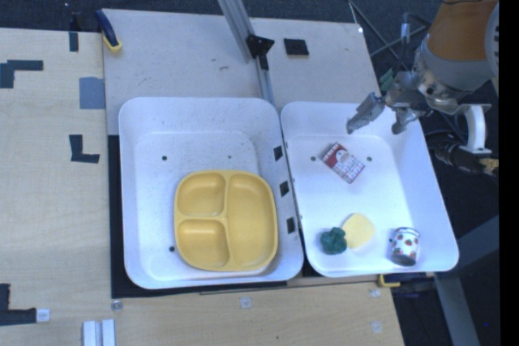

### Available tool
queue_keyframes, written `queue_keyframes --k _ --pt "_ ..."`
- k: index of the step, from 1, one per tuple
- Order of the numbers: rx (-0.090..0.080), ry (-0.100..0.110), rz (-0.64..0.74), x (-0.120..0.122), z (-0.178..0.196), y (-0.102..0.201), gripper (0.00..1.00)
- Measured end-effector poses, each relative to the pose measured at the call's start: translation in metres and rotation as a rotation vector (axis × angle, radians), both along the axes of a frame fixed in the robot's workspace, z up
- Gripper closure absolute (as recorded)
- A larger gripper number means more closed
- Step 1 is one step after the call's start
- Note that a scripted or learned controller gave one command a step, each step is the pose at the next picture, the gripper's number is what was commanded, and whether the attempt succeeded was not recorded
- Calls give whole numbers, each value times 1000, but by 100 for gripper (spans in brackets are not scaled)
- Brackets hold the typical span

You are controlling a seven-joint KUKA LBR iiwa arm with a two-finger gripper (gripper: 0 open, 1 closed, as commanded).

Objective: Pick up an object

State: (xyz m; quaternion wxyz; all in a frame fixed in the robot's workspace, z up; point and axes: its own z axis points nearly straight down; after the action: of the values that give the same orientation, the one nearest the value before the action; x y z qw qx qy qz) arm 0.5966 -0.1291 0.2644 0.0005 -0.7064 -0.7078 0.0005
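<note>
Right now the hand (pixel 379 117) hangs over the far right corner of the right bin (pixel 426 174), with its two fingers spread wide and nothing between them. Closest to it, in the far half of that bin, lies a small red and white packet (pixel 343 162), flat on the floor of the bin. It looks light and thin, so it may slide or bend; I think the best hold is across its short sides, pinching from above. Along the near edge of the same bin sit three more things: a green lump (pixel 332 240), touching a yellow piece (pixel 358 230) that looks soft like a sponge, and a small round red and white toy (pixel 405 245) in the near right corner, which could roll away. Nothing stands between the hand and the packet. The bin wall is close to the toy, so that one looks harder to reach. The left bin (pixel 146 174) holds a yellow tray (pixel 225 219) with parts, well apart from the hand. Both bins rest on the table (pixel 49 198).
</note>
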Motion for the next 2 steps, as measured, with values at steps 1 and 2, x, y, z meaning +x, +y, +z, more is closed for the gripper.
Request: queue_keyframes --k 1,2 --pt "-1 5 -2 3 -52 -9 0" --pt "-1 5 -1 11 -103 -10 0"
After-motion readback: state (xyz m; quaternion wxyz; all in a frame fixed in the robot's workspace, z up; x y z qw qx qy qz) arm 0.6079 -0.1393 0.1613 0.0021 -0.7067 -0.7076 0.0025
